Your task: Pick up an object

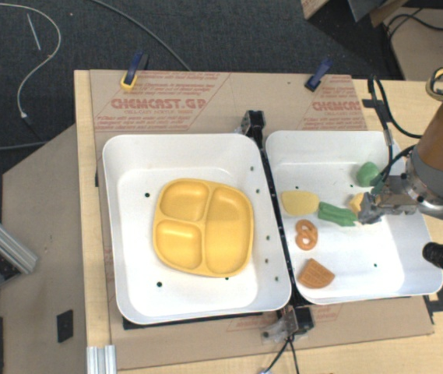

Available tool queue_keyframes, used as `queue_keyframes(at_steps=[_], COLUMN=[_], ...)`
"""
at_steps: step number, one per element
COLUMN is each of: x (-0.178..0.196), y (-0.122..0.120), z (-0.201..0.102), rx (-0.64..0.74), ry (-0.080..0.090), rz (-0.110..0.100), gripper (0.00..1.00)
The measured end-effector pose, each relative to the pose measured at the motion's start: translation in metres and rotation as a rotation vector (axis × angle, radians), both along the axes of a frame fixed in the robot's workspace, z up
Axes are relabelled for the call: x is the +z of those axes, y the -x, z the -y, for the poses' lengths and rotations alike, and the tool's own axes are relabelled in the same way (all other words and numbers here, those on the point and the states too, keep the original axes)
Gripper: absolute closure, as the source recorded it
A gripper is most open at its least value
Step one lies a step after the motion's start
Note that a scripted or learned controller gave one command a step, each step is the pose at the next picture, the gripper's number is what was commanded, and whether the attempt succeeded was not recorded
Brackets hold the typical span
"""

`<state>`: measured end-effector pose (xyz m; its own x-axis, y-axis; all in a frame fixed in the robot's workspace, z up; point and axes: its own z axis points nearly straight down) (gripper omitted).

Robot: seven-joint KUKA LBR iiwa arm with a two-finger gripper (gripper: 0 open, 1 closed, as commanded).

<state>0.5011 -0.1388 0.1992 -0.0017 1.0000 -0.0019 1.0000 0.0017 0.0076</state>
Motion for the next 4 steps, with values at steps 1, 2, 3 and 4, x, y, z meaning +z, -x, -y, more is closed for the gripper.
queue_keyframes(at_steps=[1,2,3,4], x=[0.062,0.079,0.080,0.063], y=[0.004,0.003,-0.011,-0.026], z=[0.003,0.002,-0.044,-0.100], rx=[0.000,0.000,0.004,0.005], ry=[0.000,-0.001,-0.003,-0.005], rz=[0.001,-0.004,-0.005,-0.011], gripper=[1.00,1.00,1.00,1.00])
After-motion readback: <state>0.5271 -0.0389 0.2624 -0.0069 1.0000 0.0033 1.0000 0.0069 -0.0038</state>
